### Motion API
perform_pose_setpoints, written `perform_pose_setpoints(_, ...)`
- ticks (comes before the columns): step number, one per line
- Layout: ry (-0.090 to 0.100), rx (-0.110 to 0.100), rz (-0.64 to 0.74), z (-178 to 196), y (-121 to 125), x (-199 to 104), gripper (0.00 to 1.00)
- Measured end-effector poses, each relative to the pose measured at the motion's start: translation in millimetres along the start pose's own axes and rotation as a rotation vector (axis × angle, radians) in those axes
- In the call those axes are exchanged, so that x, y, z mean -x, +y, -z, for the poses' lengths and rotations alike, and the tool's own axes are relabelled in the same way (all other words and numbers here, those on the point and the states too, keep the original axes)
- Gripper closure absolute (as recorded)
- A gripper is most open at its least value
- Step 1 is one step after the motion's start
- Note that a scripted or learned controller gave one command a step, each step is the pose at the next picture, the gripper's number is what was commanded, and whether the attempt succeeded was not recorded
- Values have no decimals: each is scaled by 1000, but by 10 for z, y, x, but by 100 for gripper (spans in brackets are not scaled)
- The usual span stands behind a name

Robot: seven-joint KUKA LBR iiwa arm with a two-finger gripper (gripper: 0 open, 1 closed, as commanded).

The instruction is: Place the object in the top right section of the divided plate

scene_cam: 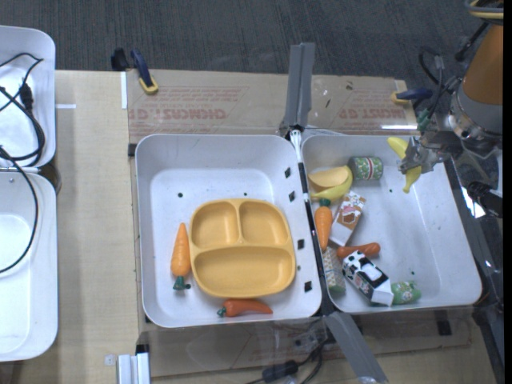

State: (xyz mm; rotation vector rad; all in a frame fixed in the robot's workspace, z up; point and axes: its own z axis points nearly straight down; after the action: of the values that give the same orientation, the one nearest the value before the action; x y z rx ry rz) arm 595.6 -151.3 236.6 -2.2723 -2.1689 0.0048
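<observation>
Progress: early; all sections of the yellow divided plate (242, 247) are bare, including the top right.
Gripper: the gripper (413, 169) hangs over the right bin (436, 250), pinching a yellow banana (404, 162).
Left to do: carry it across to the left bin (160, 214).
Materials: smooth moulded plastic plate; glossy toy banana, curved.

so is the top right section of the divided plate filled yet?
Empty. The divided plate shows bare yellow in all three sections; the carrots lie outside it in the left bin.
</observation>
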Motion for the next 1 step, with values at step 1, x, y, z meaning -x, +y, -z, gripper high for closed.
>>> perform_pose_setpoints(1, 1, 1, 184, -11, -141, 167, 100)
